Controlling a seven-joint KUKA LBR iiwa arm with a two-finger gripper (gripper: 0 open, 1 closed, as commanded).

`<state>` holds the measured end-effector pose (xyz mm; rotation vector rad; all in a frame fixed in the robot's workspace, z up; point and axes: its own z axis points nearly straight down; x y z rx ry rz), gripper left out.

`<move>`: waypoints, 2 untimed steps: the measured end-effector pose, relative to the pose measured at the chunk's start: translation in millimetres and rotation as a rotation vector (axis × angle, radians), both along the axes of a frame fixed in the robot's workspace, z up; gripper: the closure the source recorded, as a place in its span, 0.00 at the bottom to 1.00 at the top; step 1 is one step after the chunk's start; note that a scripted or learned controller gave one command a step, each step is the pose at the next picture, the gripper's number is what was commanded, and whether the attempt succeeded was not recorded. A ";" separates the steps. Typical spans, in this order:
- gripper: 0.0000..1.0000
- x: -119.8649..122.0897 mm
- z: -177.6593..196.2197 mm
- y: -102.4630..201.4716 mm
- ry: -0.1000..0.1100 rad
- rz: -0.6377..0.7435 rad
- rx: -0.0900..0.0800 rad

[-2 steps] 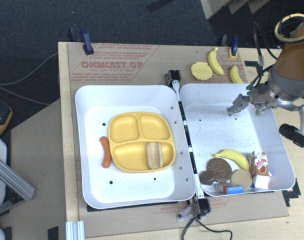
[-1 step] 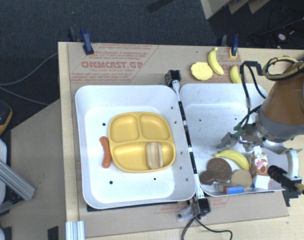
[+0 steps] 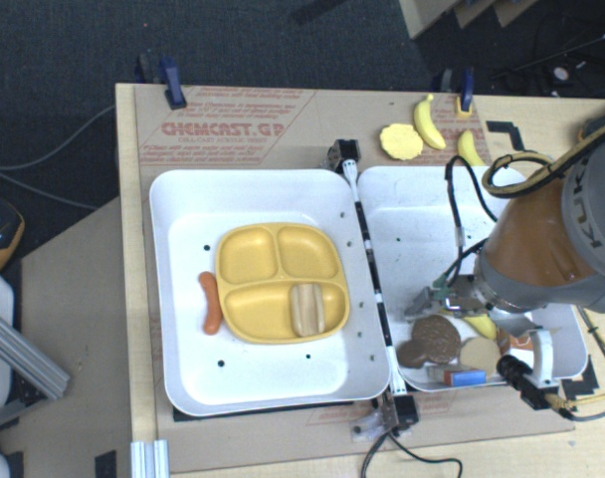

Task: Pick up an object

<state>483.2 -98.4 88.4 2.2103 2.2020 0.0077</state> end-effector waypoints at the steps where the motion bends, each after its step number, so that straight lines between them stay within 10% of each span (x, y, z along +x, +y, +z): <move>1: 1.00 -0.9 8.7 1.8 0.007 0.001 0.006; 2: 1.00 45.2 31.0 -19.6 0.013 0.005 0.009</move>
